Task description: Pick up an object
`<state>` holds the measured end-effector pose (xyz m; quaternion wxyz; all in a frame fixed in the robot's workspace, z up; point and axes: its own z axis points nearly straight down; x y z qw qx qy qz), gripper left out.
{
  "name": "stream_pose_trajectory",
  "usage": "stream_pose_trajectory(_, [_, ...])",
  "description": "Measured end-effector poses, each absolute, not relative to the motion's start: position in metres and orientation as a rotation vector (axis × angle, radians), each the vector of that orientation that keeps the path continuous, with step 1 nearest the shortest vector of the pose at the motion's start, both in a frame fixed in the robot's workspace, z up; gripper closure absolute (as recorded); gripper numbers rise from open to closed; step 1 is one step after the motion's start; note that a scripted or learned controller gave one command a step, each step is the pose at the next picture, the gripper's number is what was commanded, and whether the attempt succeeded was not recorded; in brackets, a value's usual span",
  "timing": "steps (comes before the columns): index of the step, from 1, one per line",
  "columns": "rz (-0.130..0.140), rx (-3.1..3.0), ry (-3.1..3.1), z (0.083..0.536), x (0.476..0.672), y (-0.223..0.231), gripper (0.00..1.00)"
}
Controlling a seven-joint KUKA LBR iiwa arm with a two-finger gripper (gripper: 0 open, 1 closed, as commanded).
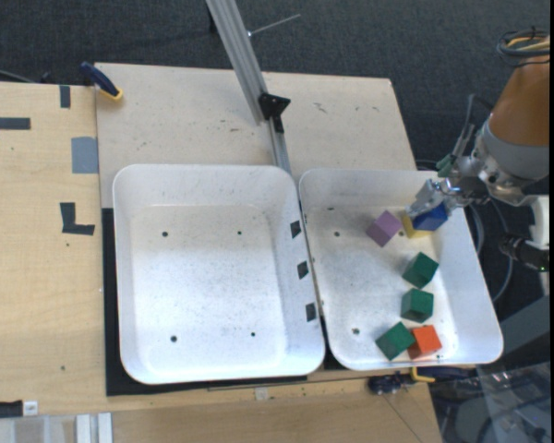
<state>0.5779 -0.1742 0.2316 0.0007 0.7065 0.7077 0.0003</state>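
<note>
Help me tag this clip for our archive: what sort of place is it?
Probably a robotics lab bench for grasping trials: two shallow white bins, coloured blocks such as a purple one, and the arm's gripper above the right bin.

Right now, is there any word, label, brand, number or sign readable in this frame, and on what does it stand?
None: no readable text shows.
The bench bears dark tape shapes, not letters.
The two white bins and the coloured blocks, such as the purple block, carry no print.
The end effector shows no legible marking.
</note>
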Motion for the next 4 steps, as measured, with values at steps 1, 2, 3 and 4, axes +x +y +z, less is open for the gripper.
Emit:
stream_pose_trajectory(1, [0.001,2.215,2.231,0.239,0.581,-0.119,1.0])
stream_pose_trajectory(2, [-0.002,2.217,2.23,0.229,0.592,-0.073,1.0])
stream_pose_trajectory(3, [0.0,2.215,2.231,0.229,0.61,-0.015,1.0])
stream_pose_trajectory(4, [-0.002,2.216,2.231,0.219,0.617,0.037,1.0])
